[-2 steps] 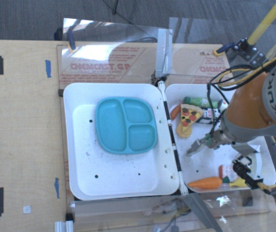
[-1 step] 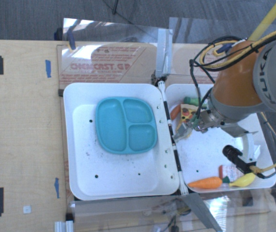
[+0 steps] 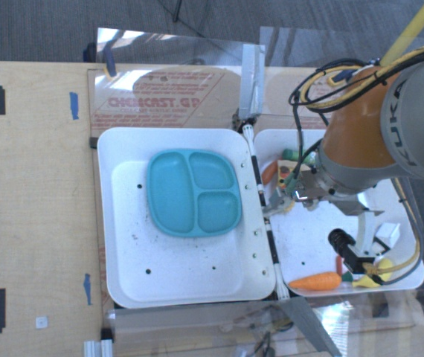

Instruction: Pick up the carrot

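The plate lies in the left bin, the carrot in the right bin.

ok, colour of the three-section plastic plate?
Light teal; the three-section plastic plate shows plainly in the camera view.

Pale wooden bench beside dark grey carpet floor.

- left bin: white, holds teal plate, three compartments, lying flat
- right bin: white, just beside left bin
- green bit, orange-red piece: near each other, right bin's top-left corner
- bench: pale wood, blue tape
- sheet: red print, behind left bin
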Controlling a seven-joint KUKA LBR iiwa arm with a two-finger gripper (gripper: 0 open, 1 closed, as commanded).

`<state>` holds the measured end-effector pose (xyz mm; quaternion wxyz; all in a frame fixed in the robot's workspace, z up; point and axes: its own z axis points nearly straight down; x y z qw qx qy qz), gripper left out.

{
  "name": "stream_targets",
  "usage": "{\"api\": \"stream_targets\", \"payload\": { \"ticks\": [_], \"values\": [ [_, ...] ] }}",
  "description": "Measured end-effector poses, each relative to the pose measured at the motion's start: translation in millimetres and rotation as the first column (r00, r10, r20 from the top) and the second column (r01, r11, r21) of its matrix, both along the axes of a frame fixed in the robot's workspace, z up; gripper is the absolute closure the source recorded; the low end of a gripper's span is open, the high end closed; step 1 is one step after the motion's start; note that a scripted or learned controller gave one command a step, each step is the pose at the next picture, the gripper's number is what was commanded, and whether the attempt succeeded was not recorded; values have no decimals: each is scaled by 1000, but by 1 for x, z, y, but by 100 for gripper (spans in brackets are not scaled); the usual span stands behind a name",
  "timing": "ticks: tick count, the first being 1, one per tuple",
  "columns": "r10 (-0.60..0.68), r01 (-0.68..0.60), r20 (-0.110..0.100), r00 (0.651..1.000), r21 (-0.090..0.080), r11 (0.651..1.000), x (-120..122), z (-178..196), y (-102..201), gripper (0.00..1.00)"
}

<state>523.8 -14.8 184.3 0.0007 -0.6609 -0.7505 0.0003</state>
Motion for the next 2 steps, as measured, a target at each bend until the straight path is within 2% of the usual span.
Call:
{"api": "stream_targets", "payload": {
  "ticks": [1, 2],
  "values": [
    [64, -64, 0, 998, 0, 998, -42, 0, -66, 0],
    [246, -246, 9, 969, -2, 969, -42, -94, -96, 0]
  ]
}}
